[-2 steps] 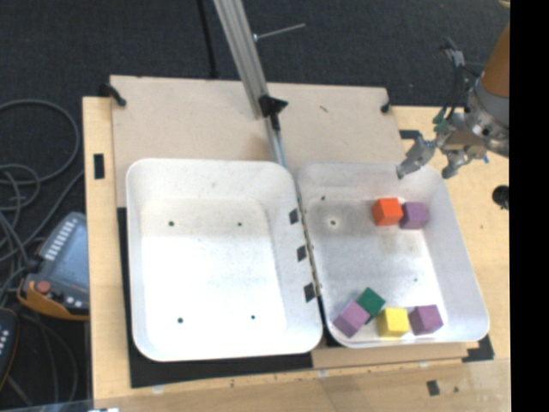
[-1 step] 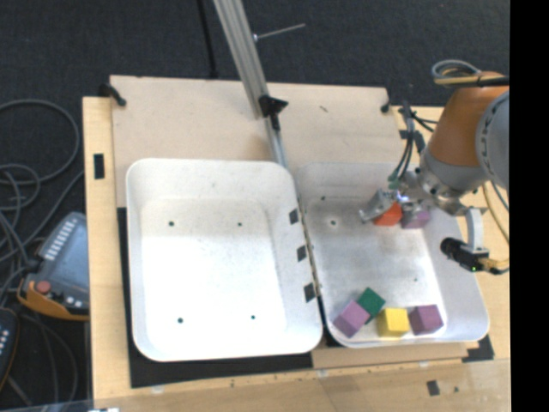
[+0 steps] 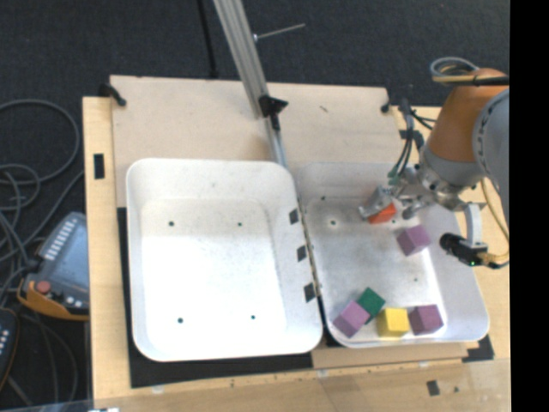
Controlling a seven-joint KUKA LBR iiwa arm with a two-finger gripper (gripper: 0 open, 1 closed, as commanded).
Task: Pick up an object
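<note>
My gripper (image 3: 383, 204) reaches down into the right bin (image 3: 339, 230) near its far middle. A small orange-red block (image 3: 383, 215) lies right at the gripper's tip, partly covered by it, so I cannot say whether it is gripped. A purple block (image 3: 413, 239) sits just to the front right of the gripper. Along the bin's front edge stand a green block (image 3: 371, 301), a purple block (image 3: 352, 318), a yellow block (image 3: 395, 321) and another purple block (image 3: 425, 318).
The left bin (image 3: 214, 256) sits beside the right one. A slanted metal post (image 3: 249, 67) rises from between the bins at the back. The arm's grey and orange wrist (image 3: 459, 136) hangs over the right bin's far right corner. Cables and a pendant (image 3: 60, 260) lie off the bench's left.
</note>
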